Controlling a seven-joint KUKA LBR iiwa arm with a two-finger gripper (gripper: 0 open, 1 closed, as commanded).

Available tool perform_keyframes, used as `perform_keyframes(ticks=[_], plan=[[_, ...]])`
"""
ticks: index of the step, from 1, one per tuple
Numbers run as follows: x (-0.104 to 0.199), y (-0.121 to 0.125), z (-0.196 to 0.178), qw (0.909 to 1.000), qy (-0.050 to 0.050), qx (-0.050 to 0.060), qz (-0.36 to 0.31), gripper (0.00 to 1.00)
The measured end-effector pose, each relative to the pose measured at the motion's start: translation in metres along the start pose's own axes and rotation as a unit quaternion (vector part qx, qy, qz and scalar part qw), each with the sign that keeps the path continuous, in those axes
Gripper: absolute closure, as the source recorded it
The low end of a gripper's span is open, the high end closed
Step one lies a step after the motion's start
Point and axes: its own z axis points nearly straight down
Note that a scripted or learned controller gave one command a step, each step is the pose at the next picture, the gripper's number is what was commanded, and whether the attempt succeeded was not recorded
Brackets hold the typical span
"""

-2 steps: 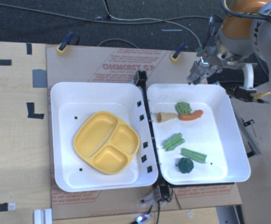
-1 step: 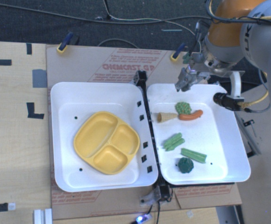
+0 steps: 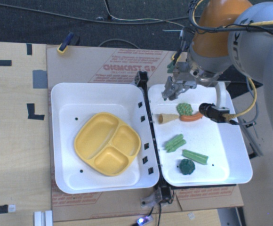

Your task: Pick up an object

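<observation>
My gripper hangs over the far part of the right bin, above and left of a small green bumpy piece. Nothing shows between its fingers. Just below lie a tan cone-shaped piece and an orange carrot-like piece. Nearer the front of the bin lie a light green pod, a green stick and a dark green broccoli-like lump.
The left bin holds a yellow divided plate. A black divider with clips runs between the bins. A black cable connector hangs over the right bin's right side. Cardboard lies under both bins.
</observation>
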Motion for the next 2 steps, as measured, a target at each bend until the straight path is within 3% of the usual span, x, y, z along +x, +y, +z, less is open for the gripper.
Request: perform_keyframes(ticks=[2], plan=[[0.09, -0.042, 0.004, 1.0, -0.001, 0.0, 0.0, 1.0]])
